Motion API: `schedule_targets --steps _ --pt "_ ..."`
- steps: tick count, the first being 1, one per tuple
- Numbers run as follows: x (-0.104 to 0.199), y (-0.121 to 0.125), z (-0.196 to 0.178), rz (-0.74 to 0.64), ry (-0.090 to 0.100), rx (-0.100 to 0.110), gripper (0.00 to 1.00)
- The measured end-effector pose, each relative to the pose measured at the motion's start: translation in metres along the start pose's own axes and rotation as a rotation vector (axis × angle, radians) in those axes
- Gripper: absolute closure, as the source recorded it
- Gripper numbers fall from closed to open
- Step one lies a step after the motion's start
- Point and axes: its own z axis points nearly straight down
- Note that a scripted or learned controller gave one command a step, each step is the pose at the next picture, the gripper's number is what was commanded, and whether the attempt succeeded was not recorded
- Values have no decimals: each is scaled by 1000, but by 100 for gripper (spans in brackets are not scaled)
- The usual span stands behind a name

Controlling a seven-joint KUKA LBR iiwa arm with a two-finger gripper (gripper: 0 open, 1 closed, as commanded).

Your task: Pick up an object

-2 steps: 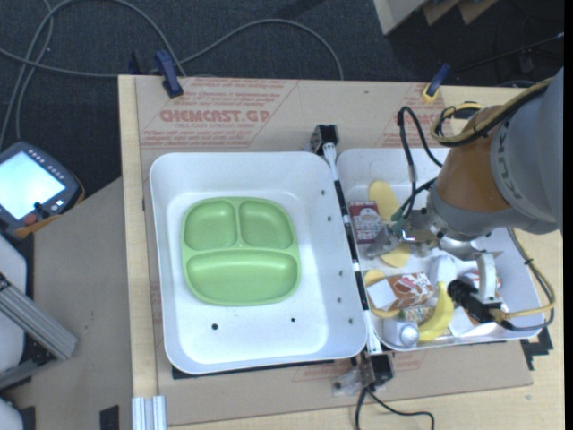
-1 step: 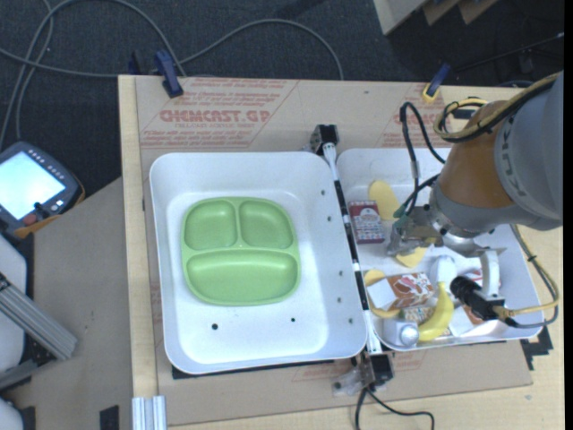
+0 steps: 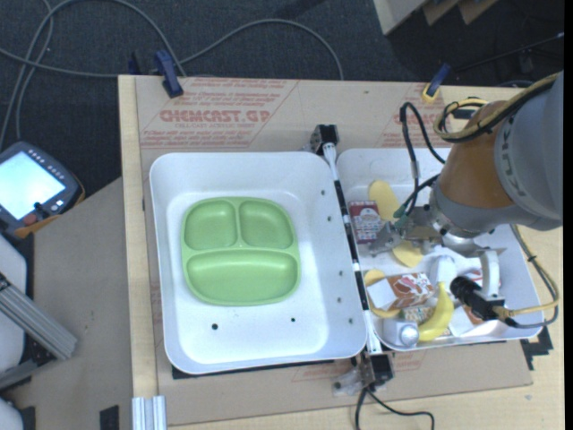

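— At right of frame, down in the right bin point(image 3: 358, 164): arm point(image 3: 501, 164) lowered over the clutter, pincer point(image 3: 414, 229) among the items.
— Pincer wide or narrow?
— Cannot tell; too small and dark against the clutter. Nothing visibly held.
— Targets?
— Red packet point(image 3: 363, 221) at the bin's left wall, yellow piece point(image 3: 385, 199) just above the pincer, banana point(image 3: 438, 314) lower down beside a snack bag point(image 3: 412, 291). All loose, crowded together.
— Left bin point(image 3: 170, 173)?
— Green tray point(image 3: 240, 250) lying flat at centre, well apart from the arm.
— Why so low?
— Probably reaching for whatever lies nearest, packet or yellow piece.
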Motion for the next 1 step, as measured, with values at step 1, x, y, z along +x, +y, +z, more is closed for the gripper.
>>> schedule_targets --steps 1 --pt "0 0 -10 0 -1 -1 100"
